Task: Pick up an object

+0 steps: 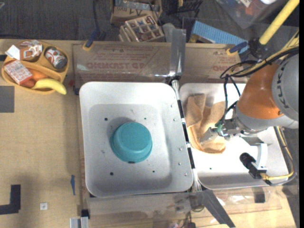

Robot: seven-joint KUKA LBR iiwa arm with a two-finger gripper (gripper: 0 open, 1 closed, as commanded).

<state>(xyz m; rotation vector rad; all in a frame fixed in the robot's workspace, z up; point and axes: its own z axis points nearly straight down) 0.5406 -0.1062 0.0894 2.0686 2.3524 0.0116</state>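
Jaws: open or closed cannot be told; the gripper (209, 136) tip blurs into the fabric beneath it. Tan cloth (201, 112): crumpled, in the left half of the right bin (237, 174), directly under the gripper, which partly covers its near end. Teal bowl (132, 142): upturned, centre of left bin (95, 103), well apart. Far left on the bench: yellow tray (9, 73) with banana (50, 84) and packets.

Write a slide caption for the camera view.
KUKA arm's gripper over a tan cloth in the right bin; teal bowl in the left bin.
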